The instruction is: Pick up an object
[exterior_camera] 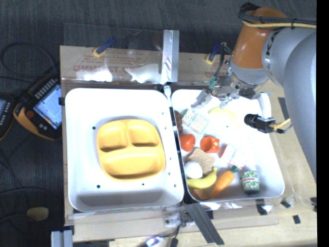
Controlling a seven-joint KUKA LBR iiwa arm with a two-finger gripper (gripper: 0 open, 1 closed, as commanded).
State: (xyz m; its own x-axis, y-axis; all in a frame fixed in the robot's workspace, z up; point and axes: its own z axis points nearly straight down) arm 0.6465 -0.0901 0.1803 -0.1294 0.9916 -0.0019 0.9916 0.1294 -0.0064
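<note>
Grey arm point(288, 50) bent over right bin point(272, 158) far edge, claw point(218, 94) low, open/shut unclear

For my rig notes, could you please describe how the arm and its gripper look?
The arm is smooth, rounded and light grey, with an orange band above the wrist. Thin dark cables run over the band. The gripper is a small metallic assembly.

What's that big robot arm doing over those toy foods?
The robot arm is reaching in over the right bin, which is full of toy food: a banana, a carrot, two tomatoes and a small green can. Its gripper hangs near the back of that bin, by a pale yellow piece. Nothing shows between its fingers. The left bin holds a yellow divided tray.
</note>
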